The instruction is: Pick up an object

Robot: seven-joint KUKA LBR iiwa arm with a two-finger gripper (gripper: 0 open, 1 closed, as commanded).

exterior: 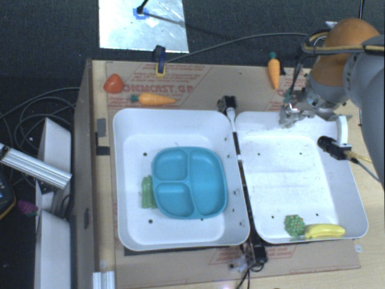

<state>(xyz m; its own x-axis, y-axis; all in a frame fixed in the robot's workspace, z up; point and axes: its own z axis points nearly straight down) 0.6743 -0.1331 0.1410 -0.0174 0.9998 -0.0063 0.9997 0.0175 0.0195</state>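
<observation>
Arm [355,65] at far right, gripper [291,116] over back edge of right bin [301,173]; finger state we can't tell. Left bin [132,161] well left of gripper, blue divided plate [189,182] inside, green piece [147,192] touching plate's left edge. Banana [325,230] and broccoli [294,224] side by side, well in front of gripper, at right bin's near edge. We see nothing held.

Smooth matt white plastic bins [180,120] sit on brown cardboard [198,80]; beyond the cardboard lies a shiny foil sheet [143,17].
</observation>
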